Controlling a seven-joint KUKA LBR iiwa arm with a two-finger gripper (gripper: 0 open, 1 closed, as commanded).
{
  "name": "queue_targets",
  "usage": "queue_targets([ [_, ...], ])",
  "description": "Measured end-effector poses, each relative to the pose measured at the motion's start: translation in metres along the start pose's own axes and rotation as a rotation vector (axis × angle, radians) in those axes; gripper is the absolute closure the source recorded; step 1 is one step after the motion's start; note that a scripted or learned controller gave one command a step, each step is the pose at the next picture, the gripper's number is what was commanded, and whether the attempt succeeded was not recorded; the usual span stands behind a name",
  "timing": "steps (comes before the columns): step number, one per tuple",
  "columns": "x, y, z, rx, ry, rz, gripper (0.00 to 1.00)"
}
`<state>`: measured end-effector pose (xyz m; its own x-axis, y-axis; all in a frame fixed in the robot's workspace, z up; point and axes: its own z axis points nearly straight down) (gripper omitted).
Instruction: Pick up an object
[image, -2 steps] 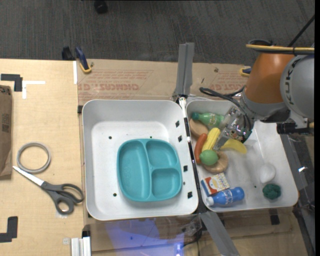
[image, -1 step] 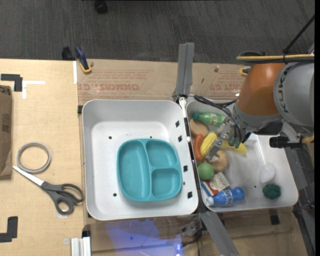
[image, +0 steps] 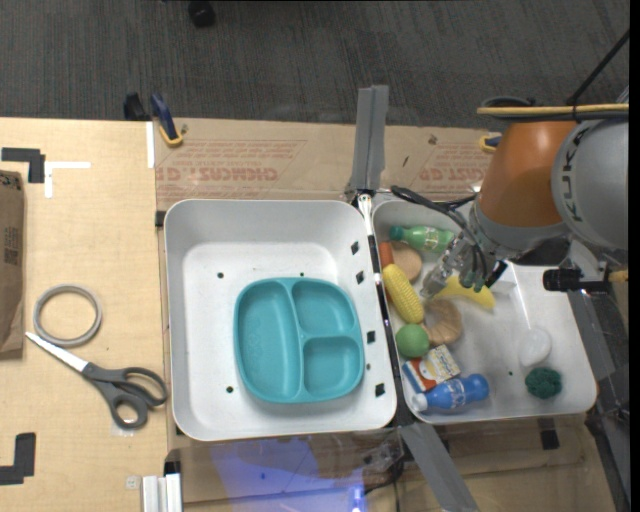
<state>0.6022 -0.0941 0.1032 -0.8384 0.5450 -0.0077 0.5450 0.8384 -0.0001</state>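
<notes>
Seemingly nothing is lifted yet: the gripper (image: 447, 272) hangs low in the right bin (image: 560, 400), near the toy corn cob (image: 402, 293) and a yellow banana-like piece (image: 472, 292). Whether it grips anything, I cannot tell; the pick remains to do.

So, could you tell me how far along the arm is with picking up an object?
Done: the gripper has reached into the right bin, low among the toys beside the corn cob and a yellow piece. In hand: nothing visibly between its fingers; the grasp cannot be confirmed. Left: securing an item and lifting it clear. The teal divided plate sits in the left bin.
</notes>
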Motion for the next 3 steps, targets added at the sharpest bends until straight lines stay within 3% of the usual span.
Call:
queue_targets([
  [1,0.000,0.061,-0.152,-0.002,0.003,-0.012,1.00],
  [2,0.082,0.012,-0.088,0.002,0.009,0.209,1.00],
  [3,0.030,0.044,-0.165,0.003,0.005,0.456,1.00],
])
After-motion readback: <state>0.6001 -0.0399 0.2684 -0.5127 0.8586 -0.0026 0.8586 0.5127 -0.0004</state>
